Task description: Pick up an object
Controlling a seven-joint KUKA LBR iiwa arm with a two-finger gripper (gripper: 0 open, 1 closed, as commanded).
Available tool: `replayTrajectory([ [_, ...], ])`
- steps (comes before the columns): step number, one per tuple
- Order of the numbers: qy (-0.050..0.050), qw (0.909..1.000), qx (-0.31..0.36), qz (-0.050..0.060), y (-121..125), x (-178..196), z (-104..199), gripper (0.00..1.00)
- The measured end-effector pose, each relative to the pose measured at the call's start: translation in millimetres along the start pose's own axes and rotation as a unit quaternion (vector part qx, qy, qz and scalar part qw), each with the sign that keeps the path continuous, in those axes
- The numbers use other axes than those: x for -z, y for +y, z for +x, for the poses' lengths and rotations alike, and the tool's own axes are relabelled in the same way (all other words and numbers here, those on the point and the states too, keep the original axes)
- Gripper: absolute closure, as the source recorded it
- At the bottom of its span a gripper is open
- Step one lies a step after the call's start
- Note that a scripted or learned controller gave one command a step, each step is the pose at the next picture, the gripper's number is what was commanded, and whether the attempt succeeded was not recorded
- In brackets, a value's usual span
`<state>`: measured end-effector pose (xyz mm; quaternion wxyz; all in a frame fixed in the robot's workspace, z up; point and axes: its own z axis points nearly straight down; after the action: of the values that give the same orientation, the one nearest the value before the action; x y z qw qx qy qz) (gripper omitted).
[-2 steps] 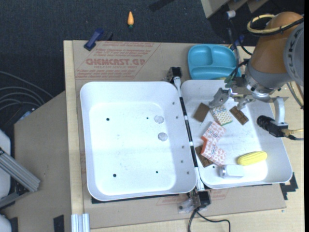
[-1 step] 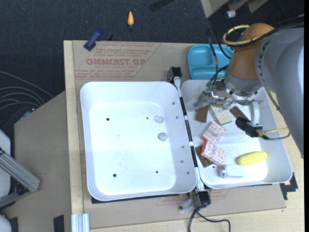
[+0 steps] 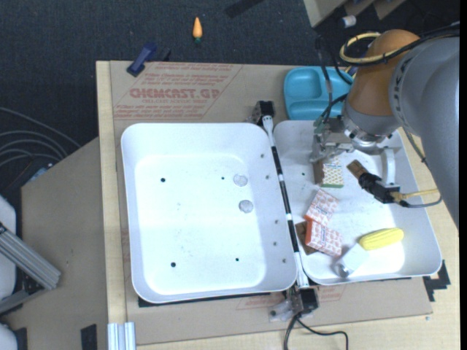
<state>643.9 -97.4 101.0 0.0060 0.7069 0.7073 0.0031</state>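
- Camera view: the bench (image 3: 182,86) carries two shallow white bins side by side, the left bin (image 3: 142,217) and the right bin (image 3: 419,228), their inner rims touching along a dark strip.
- The arm (image 3: 408,71), grey with an orange band, reaches in from the right and points down into the far part of the right bin.
- The gripper (image 3: 330,150) sits low over that bin's far left area, just above a small brown-and-green packet (image 3: 330,173); whether it is wide, narrow or holding anything cannot be told, since the wrist hides that part.
- The packet stands close under the gripper, on the bin floor or nearly so; contact cannot be made out.
- Nearer the camera in the same bin lie a pink patterned packet (image 3: 322,205), touching an orange-red patterned packet (image 3: 321,238) beside the dividing rim.
- A yellow corn-like object (image 3: 381,239) lies toward the near right corner, with a white piece (image 3: 355,259) just beside it.
- A small dark object (image 3: 370,182) rests right of the brown-and-green packet.
- The left bin holds two small silver discs (image 3: 243,193) near its middle right.
- A blue tray (image 3: 306,93) sits on the bench beyond the right bin.
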Motion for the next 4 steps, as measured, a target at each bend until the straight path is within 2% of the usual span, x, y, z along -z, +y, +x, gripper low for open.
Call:
replayTrajectory([
  [1, 0.002, 1.0000, 0.000, 0.006, -64.4, 125.2, 26.1, 1.00],
  [2, 0.002, 1.0000, 0.000, 0.007, -65.0, 124.3, 26.1, 0.00],
  [3, 0.001, 1.0000, 0.000, 0.004, -13.8, -7.8, -4.0, 0.00],
  [4, 0.000, 1.0000, 0.000, 0.002, -12.5, 3.4, -4.8, 1.00],
])
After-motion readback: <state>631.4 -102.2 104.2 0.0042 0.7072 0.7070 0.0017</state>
